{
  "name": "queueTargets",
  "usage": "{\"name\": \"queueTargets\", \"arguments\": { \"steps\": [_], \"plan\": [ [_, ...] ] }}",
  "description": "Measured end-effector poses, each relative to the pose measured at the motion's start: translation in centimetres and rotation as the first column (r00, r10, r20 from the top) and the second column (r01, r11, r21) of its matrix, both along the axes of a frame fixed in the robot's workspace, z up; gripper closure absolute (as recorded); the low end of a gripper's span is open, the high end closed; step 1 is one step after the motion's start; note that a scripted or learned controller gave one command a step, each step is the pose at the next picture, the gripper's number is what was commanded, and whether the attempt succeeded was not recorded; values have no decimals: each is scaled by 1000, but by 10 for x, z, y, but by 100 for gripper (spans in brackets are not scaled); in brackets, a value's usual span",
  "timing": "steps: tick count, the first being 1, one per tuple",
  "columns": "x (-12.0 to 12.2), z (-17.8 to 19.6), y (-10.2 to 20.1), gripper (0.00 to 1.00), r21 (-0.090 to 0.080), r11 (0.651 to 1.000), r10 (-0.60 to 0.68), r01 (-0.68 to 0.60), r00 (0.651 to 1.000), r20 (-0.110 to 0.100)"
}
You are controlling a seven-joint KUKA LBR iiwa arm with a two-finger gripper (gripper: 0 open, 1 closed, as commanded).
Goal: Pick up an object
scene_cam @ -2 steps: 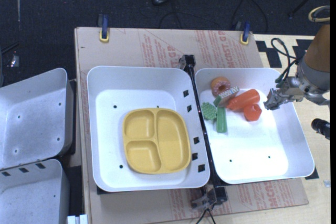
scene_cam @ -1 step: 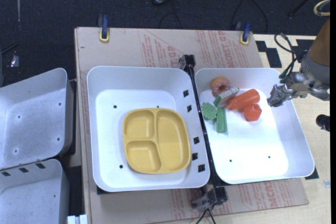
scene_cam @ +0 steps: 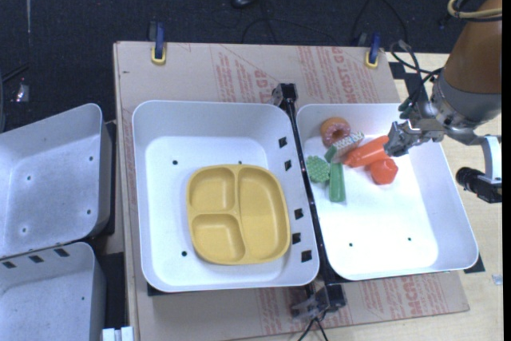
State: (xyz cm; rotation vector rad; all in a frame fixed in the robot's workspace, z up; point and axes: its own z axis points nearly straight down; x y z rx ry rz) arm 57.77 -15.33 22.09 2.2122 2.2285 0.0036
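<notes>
The right bin (scene_cam: pixel 399 231) holds a cluster of small items at its far left. A brown ring-shaped donut (scene_cam: pixel 334 128) lies at the back, and a pale toothed piece (scene_cam: pixel 348 141) sits just in front of it. An orange carrot-like piece (scene_cam: pixel 363 153) lies slantwise beside a small red cup (scene_cam: pixel 385 172). A green stick (scene_cam: pixel 337 182) and a green textured piece (scene_cam: pixel 318 168) lie near the divider. My gripper (scene_cam: pixel 399 140) is low over the right end of the orange piece, touching or nearly touching it. Its tips are dark and hard to read.
The left bin (scene_cam: pixel 160 132) holds a yellow three-compartment plate (scene_cam: pixel 238 213). The arm's grey wrist and orange band (scene_cam: pixel 475 68) enter from the right, above the right bin's far corner. Two loose white trays (scene_cam: pixel 48 172) lie left of the bench.
</notes>
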Motion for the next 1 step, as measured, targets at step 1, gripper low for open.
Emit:
{"name": "queueTargets", "arguments": {
  "steps": [1],
  "plan": [
    [12, 7, 49, 100, 0, 1000, 1, -1, 1000, 0]
  ]
}}
